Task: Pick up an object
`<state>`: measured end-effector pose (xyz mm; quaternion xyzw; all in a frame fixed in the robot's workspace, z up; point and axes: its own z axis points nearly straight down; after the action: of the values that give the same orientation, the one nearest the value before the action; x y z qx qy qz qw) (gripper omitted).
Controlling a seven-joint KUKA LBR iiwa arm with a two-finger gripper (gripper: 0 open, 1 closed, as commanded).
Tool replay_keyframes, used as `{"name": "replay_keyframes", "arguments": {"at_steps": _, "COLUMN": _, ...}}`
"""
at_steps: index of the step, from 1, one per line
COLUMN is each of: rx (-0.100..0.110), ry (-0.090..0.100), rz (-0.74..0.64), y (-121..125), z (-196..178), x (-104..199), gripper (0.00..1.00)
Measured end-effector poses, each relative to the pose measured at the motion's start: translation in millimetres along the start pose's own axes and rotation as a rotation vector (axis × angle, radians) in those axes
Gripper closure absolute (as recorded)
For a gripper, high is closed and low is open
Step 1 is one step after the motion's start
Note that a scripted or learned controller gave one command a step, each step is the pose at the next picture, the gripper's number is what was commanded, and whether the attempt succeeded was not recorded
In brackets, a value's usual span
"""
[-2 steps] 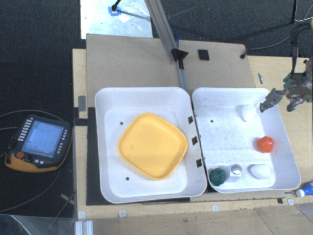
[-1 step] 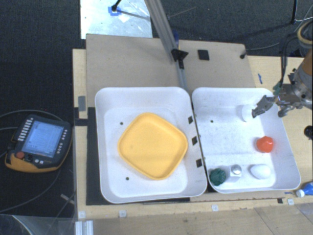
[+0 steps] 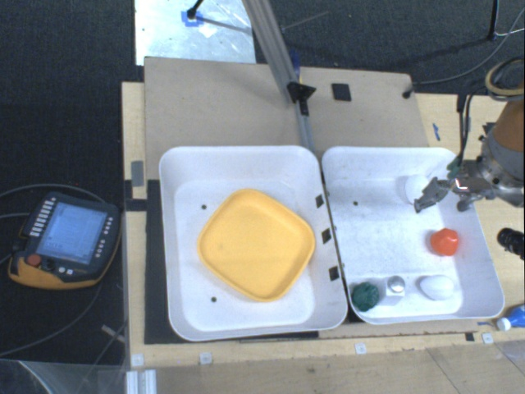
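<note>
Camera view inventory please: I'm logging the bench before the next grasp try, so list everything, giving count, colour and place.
Bins: two, white, side by side on the bench.
Plate: one, yellow, squarish, in the left bin.
Ball: one, red-orange, right bin, near its right wall.
Round object: one, dark green, right bin's near left corner.
Small metallic object: one, silver, beside the green one.
Egg-shaped object: one, white, right bin's near edge.
Teach pendant: one, grey and orange, on the floor at left.
Pincer: one, grey, over the right bin's far right.
</note>
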<state>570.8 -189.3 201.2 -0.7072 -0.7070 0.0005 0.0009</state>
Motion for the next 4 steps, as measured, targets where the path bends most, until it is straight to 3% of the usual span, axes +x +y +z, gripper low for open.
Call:
{"name": "replay_keyframes", "arguments": {"at_steps": 1, "rx": 0.000, "ry": 0.000, "rz": -0.001, "y": -1, "z": 46, "x": 9, "gripper": 0.00}}
{"name": "replay_keyframes", "arguments": {"at_steps": 2, "rx": -0.004, "ry": -0.001, "rz": -0.001, "y": 0, "z": 34, "x": 8, "gripper": 1.00}}
{"name": "replay_keyframes", "arguments": {"at_steps": 4, "rx": -0.007, "ry": -0.002, "rz": -0.001, "y": 3, "z": -62, "x": 9, "gripper": 1.00}}
